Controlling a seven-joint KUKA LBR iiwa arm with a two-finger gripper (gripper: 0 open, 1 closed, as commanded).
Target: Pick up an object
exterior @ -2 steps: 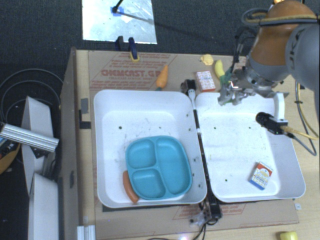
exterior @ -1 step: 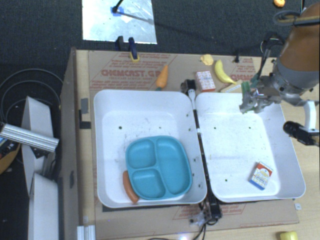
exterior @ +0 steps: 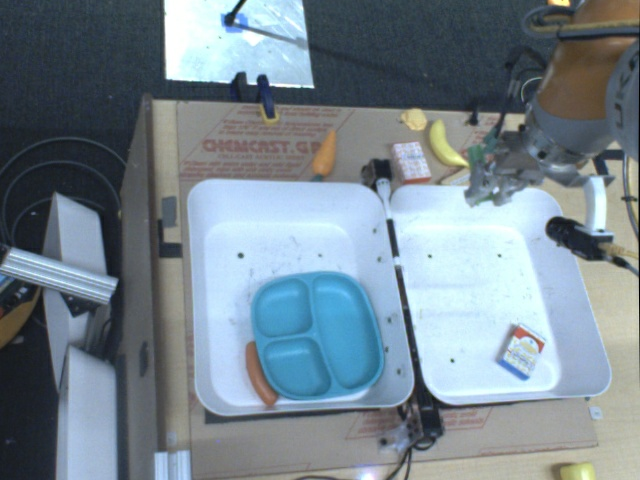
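Camera view: my gripper (exterior: 490,190) hangs at the right white bin's (exterior: 575,298) far rim, finger spread indiscernible, so I'd centre squarely above the small orange-and-blue carton (exterior: 521,352) before descending.

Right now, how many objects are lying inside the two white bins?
3. A blue divided tray and an orange hot dog beside its left edge in the left bin; a small carton in the right bin.
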